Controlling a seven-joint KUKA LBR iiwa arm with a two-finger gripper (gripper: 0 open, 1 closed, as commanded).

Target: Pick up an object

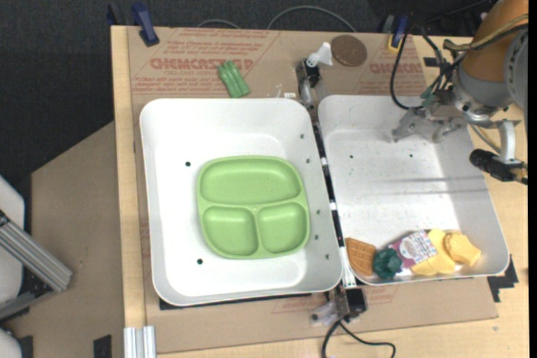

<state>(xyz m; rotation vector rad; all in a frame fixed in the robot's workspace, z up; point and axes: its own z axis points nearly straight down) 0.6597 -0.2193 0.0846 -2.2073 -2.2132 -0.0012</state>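
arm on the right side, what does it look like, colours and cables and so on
The arm is rounded and grey with an orange band above the wrist. Its gripper is pale grey metal, angular in shape. Thin dark cables loop around the wrist, and a black-tipped part juts out beside it.

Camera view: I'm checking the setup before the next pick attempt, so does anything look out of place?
A small green object lies on the cardboard behind the left bin, outside both bins. The toy food pieces are bunched in the right bin's near corner.
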